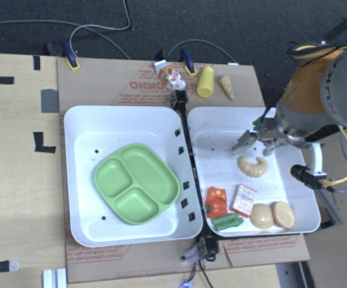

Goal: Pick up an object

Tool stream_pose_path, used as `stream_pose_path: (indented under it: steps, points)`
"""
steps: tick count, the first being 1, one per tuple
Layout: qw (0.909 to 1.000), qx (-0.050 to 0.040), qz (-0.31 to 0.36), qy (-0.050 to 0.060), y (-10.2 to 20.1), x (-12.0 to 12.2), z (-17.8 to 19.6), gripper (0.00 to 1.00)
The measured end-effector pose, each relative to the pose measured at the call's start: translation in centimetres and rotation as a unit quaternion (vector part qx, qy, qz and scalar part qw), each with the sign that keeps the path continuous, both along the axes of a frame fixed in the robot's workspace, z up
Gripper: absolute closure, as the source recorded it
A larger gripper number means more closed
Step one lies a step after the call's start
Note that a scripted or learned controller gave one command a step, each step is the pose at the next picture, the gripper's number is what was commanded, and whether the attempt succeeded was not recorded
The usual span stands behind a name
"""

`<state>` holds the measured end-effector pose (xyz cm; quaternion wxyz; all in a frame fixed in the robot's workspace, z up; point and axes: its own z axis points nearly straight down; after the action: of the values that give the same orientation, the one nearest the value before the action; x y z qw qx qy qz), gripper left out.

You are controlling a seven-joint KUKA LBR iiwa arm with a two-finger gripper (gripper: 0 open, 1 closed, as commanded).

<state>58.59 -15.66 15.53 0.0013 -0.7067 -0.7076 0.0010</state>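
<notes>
Camera view: cardboard-covered bench (137, 86) on dark floor (41, 5); tool (258, 146) spread wide above croissant (253, 165).

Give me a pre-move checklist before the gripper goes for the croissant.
1. Gripper open: ok, fingers spread.
2. Nothing between the fingers: ok.
3. Gripper over croissant: ok, it sits just above it in the right bin.
4. Croissant free of neighbours: ok, apart from the white-and-red packet and the two bread rolls.
5. Height above croissant: cannot tell from one slanted view.
6. Green divided plate out of the way: ok, in the left bin.
</notes>
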Motion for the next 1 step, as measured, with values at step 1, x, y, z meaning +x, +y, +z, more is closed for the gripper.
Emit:
stream_pose_path:
  steps: [1]
  points:
    - [1.0000, -0.0032, -0.001, -0.006, -3.65, -1.70, -6.79, 0.00]
